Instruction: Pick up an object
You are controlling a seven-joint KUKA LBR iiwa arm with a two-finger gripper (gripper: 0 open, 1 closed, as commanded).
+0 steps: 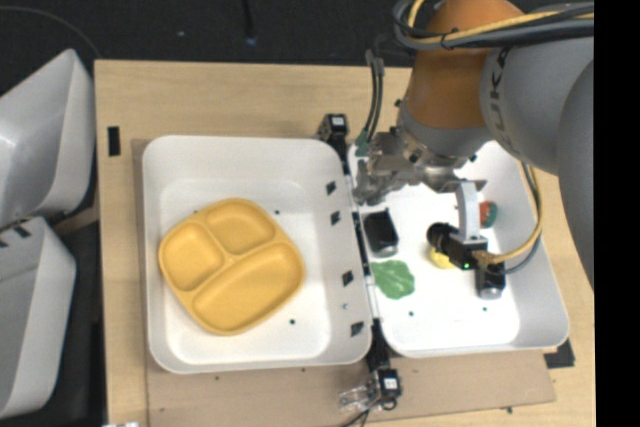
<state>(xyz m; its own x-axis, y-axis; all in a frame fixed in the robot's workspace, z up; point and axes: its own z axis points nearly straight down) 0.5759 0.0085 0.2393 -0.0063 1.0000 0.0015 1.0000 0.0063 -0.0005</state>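
Note:
My gripper [377,193] hangs low over the left side of the right bin [500,330], close to the wall between the two bins. Just in front of it a small black rounded block [380,233] lies on the bin floor. A green lump [392,279] rests a little nearer the front, beside the same wall. A small yellow piece [440,260] sits toward the middle of the bin. A red and green item [487,212] peeks out at the right, partly covered by the arm. Nothing shows as held.
The left bin [165,335] holds a yellow divided plate [231,264] near its middle. The grey arm with its orange band [455,65] covers the back of the right bin. White casings stand off the bench at the far left.

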